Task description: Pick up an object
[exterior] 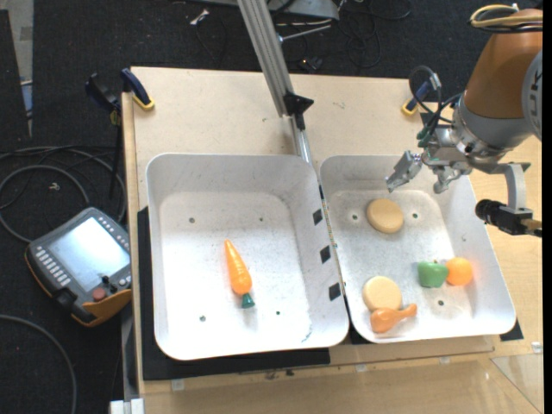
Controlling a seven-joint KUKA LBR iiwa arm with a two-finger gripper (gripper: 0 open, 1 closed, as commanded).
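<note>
Two shallow white plastic bins sit side by side on a pale wooden bench [362, 115]. The grey arm with its orange band [504, 72] enters from the right and carries the two-finger gripper [424, 172] above the far part of the right-hand bin [492, 270]. The fingers [402, 172] are spread apart, with nothing between them.

Just below and slightly left of the gripper, apart from it, lies a round tan bun-shaped toy [385, 216] on the bin floor. Farther toward the near edge from the gripper, a green pepper-like toy [432, 273] sits touching a small orange ball-shaped toy [460, 271]. Nearer still, at the bin's front, a second pale round disc-shaped toy [381, 292] lies just beside an orange drumstick-shaped toy [393, 317].

Well apart from the gripper, to its left, the left-hand bin [172, 188] holds an orange toy carrot with a green tip [238, 273], lying lengthwise near the middle of the floor.

Beyond the bench's left side, a grey handheld control pendant with a screen [79, 264] rests on the dark floor. A slanted metal pole [267, 46] rises from between the bins.
</note>
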